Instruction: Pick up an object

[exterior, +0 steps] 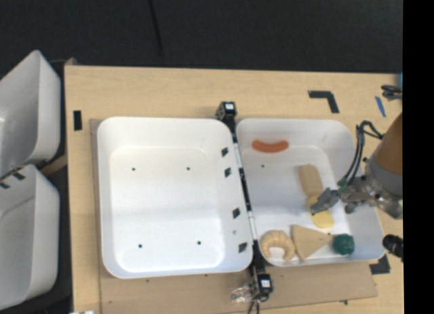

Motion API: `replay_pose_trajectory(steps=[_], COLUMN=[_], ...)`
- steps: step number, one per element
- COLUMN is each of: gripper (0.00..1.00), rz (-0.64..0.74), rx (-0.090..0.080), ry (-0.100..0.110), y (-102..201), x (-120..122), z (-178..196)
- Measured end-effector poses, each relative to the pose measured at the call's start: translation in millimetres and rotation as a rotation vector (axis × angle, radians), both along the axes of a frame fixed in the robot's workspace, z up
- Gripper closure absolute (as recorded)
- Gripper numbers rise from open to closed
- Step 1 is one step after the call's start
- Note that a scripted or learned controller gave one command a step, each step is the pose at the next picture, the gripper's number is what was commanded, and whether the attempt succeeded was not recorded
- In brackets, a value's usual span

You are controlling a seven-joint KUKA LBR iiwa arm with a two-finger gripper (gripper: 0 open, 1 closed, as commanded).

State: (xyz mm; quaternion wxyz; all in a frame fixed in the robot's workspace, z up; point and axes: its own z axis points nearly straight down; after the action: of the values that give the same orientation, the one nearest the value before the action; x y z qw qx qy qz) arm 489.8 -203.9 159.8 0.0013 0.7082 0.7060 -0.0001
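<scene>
Camera view looks down on a tan worktop bearing two white bins side by side. The left bin has bare white floor with a few small dark dots. The right bin holds all the loose things.

At its far side lies an orange sausage, long axis running left to right, well apart from the rest. Nearer, toward the middle, a tan block lies with its long axis running far to near, slightly tilted so the near end leans right. Just beyond its near end sits a yellow piece. Along the near wall lie a pale curled croissant by the left corner, a tan wedge beside it with its point toward the far left, and a green ball just right of the wedge.

The arm enters from the right, its orange band at the picture's edge, wrist low over the right bin's right side with dark cables looping above it. The jaws point left, reaching to the yellow piece and the block's near end. Whether they are apart or together I cannot tell, nor whether anything sits between them.
</scene>
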Motion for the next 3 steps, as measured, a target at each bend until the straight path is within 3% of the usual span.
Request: replay_pose_trajectory(steps=[1, 2, 3], gripper=[0.00, 0.00, 0.00], rz=[0.008, 0.002, 0.003], rx=[-0.008, 0.002, 0.000], ry=[-0.017, 0.005, 0.002], y=[-26, -25, -25], x=[88, 24, 41], z=[155, 57, -22])
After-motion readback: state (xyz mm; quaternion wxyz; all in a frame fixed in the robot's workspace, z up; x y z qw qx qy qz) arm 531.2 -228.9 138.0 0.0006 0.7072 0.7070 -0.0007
